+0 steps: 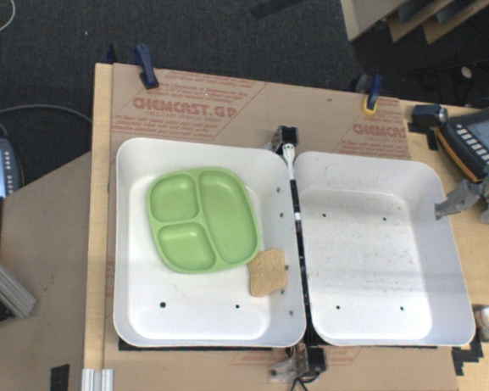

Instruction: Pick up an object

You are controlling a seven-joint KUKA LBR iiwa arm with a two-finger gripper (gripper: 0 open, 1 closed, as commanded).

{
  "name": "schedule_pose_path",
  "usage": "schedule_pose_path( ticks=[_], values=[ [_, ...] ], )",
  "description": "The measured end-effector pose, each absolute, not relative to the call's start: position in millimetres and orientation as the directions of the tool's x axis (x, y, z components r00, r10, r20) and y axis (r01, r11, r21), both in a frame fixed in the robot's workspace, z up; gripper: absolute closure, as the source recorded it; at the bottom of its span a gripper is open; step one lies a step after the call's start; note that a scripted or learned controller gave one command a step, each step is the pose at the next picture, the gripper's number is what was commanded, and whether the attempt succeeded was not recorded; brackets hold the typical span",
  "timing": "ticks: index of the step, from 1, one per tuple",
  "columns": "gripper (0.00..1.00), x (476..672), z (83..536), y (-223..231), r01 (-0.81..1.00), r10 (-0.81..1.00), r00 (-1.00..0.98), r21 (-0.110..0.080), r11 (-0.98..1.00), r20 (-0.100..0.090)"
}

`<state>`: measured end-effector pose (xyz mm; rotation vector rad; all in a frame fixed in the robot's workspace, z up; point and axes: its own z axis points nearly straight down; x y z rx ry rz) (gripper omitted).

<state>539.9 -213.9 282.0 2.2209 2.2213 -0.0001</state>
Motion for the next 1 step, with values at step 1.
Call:
schedule_pose_path(
  ticks=[1],
  values=[
    [0.0,502.6,447.3,-129.8,1.0,1.0,-0.01,0.019,0.01,-0.002]
  ],
)
